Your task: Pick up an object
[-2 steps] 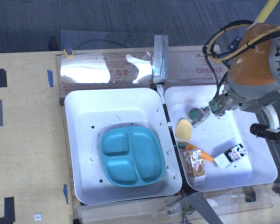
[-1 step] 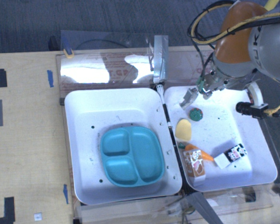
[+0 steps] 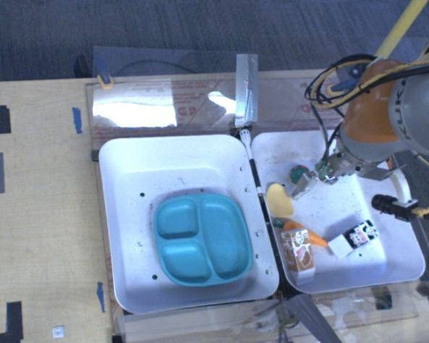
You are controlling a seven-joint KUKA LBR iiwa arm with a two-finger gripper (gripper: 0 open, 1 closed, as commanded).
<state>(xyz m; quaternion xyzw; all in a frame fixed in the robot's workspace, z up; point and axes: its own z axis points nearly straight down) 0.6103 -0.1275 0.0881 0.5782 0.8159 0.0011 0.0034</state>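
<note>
My gripper hangs low over the back of the right bin, reaching in from the right. Its tip is right beside a small dark green object, and I cannot see whether it touches. A pale yellow rounded piece lies just to the left, by the bin's left wall. Nearer the front are an orange carrot-like piece, a brown and white carton and a small white box with a black and white pattern.
The left bin holds a blue divided plate. A clear plastic sheet and a metal divider post stand behind the bins. The wooden bench stretches to the left.
</note>
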